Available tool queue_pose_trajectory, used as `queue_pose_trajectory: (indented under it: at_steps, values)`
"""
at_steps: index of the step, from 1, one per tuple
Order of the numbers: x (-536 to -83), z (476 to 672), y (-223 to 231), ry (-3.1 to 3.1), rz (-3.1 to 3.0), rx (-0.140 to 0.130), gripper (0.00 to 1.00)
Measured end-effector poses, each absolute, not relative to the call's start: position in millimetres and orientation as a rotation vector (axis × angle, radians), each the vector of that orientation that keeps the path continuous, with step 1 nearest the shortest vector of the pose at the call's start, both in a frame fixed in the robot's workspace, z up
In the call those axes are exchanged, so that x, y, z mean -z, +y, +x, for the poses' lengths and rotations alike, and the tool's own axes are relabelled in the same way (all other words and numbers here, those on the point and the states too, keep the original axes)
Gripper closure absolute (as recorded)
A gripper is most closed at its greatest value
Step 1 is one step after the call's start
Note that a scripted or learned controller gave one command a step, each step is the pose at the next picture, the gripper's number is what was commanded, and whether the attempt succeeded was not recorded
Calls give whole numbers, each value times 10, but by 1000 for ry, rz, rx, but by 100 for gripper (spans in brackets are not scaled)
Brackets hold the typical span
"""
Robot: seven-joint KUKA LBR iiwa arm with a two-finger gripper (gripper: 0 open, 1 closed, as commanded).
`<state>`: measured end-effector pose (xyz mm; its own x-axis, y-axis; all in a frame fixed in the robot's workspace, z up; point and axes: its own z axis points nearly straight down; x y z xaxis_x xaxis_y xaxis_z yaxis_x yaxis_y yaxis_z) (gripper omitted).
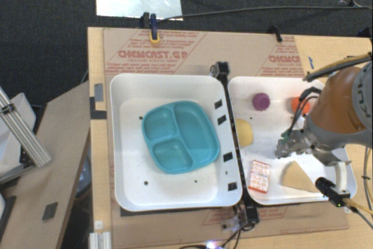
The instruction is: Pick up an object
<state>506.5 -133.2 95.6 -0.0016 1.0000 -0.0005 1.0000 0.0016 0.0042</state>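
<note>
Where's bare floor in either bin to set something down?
Left bin: open strips all round the teal divided plate, widest along its left wall and front edge. Right bin: crowded, with purple ball, yellow object, red-and-white packet, tan wedge and the arm.

1 camera looks down from above the bench (pixel 192 46) at a slant, far enough back to take in both white bins: the left bin (pixel 125 125) sits near the middle of the frame, the right bin (pixel 274 87) toward the right side. The arm (pixel 344 105) enters from the right edge.
</note>
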Motion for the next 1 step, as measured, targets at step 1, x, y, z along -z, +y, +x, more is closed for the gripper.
queue_pose_trajectory:
  at_steps: [1]
  values:
    - [-1541,5164,-1282,2222,2212,-7,100]
